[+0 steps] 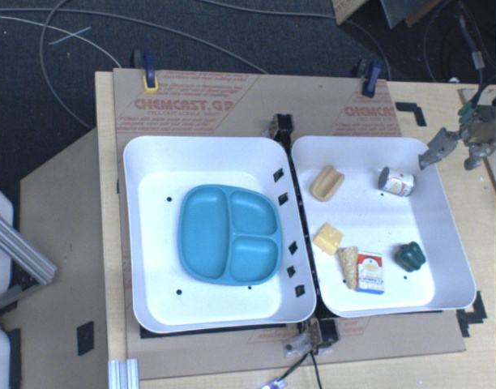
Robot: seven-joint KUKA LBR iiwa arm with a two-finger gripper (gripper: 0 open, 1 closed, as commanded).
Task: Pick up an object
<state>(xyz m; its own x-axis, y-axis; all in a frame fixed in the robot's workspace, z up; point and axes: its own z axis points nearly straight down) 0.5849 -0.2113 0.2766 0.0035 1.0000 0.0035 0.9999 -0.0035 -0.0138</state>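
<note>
— Where are your fingers, and what are they doing?

— My gripper [457, 148] hangs at the right edge of the bench, past the right bin's [455, 233] far corner. The two fingers [436, 152] are spread apart with nothing between them.

— What lies nearest?

— A small silver can [396, 182] on its side, just inside that corner, apart from me. Beyond it, a tan rounded block like a bread roll [327, 183]. Lower down, a pale yellow wedge [328, 237], a speckled beige bar [348, 267] touching a red-and-white printed carton [369, 271], and a dark green lumpy piece [410, 256] near the right wall.

— Anything in the way?

— Only the bin's raised white rim between me and the can. The left bin [143, 217] holds a smooth blue plastic tray [228, 234] with three compartments. Both bins sit on printed cardboard [191, 96], clamped at the far edge.
</note>
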